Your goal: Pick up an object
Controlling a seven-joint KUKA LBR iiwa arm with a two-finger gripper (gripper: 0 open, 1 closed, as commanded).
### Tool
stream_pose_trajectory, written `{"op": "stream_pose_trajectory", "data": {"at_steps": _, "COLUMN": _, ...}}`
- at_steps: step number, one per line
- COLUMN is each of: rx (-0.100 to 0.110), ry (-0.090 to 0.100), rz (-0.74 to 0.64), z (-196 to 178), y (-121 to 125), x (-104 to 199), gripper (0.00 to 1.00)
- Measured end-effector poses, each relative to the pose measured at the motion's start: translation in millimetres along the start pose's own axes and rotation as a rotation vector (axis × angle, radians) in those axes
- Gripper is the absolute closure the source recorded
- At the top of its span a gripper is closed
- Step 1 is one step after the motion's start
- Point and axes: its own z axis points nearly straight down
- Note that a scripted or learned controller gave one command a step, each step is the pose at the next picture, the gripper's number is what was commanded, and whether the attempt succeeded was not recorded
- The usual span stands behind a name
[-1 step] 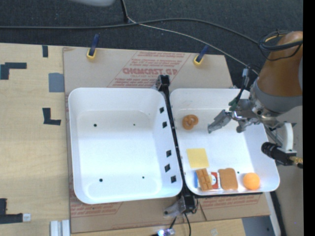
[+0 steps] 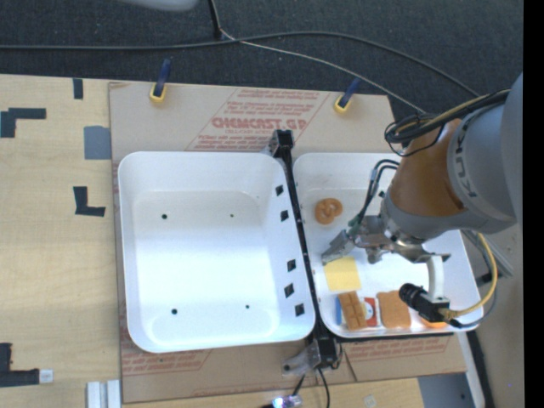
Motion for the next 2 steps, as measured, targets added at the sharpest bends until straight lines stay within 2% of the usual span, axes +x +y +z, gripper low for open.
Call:
{"op": "stream_pose_trajectory", "data": {"at_steps": 1, "rx": -0.011, "ry": -0.003, "rz": 0.007, "z": 28.4, "y": -29.8, "x": -73.5, "gripper": 0.00}}
{"op": "stream_pose_trajectory", "data": {"at_steps": 2, "rx": -0.020, "ry": -0.003, "rz": -0.005, "z": -73.2, "y": 12.9, "x": -25.7, "gripper": 0.00}}
